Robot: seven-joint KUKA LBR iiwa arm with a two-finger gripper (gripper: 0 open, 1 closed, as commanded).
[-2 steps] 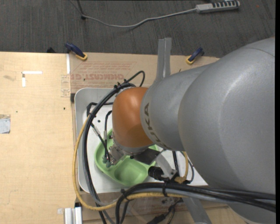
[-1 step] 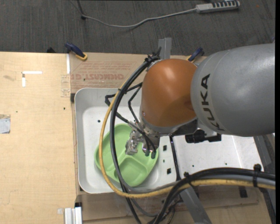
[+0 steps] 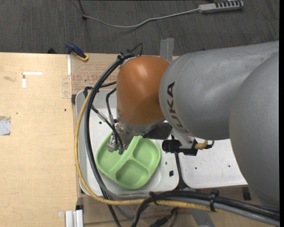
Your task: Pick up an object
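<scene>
Fingertips of the gripper [image 3: 118, 145] were lowered to the left rim of a green divided tray [image 3: 137, 166], but the wrist hid them so closely from above that it could not be told whether they were apart, together or clamped on the rim.

The tray, with three shallow compartments, lay in the left bin [image 3: 82, 128], against that bin's near edge and towards its near right corner. It sat slightly tilted, its right side reaching the wall shared with the right bin [image 3: 217, 170].

The grey arm [image 3: 213, 88] came in from the right, covering most of the right bin's far half, and its orange band [image 3: 140, 88] hung over the far part of the left bin, directly above the gripper. Black cables [image 3: 95, 95] and a yellow hose [image 3: 79, 146] looped from the wrist along the left bin's left edge and ran on past its near edge.

The wooden bench [image 3: 35, 133] stretched away to the left of the bins. A small blue-and-yellow object [image 3: 76, 51] rested at its far edge, and a power strip [image 3: 220, 5] lay on the dark floor beyond.
</scene>
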